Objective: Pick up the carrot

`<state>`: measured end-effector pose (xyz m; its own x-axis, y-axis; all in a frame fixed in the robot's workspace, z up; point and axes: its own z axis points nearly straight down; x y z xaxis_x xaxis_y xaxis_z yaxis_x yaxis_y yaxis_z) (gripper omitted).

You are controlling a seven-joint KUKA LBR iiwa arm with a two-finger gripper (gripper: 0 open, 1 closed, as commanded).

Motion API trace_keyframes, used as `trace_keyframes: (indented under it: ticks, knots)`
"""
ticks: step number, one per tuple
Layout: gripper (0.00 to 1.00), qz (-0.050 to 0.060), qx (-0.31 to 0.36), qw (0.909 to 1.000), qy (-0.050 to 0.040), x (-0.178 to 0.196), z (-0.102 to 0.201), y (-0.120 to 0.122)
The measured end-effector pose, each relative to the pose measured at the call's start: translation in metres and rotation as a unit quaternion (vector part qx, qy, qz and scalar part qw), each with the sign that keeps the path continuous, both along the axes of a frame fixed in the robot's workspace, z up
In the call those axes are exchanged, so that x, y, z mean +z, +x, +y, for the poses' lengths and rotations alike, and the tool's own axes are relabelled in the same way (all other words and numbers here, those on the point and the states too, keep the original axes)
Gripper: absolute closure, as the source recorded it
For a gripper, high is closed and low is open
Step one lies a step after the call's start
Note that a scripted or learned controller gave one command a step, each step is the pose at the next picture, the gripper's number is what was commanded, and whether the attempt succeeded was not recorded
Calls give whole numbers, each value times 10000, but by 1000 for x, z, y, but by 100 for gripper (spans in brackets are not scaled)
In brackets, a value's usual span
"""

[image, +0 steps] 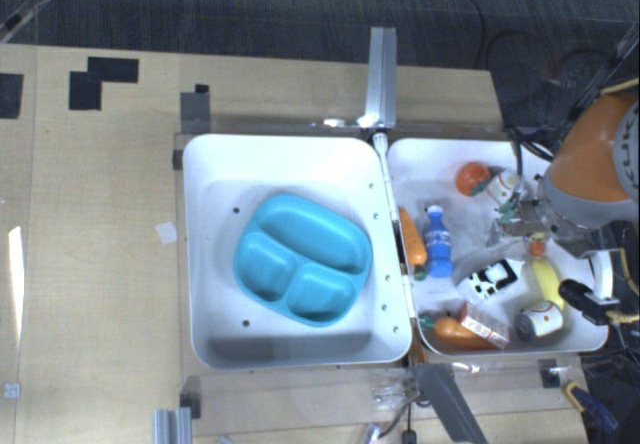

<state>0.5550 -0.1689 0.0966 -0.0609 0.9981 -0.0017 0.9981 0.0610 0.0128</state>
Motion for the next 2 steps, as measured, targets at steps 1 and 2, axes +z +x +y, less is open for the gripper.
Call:
trace_keyframes:
  ticks: [1,2]
  knots:
    - [100,63,-470,9989,7,46,36,35]
    - [100,57,-1505,9886,6,110,-22,2]
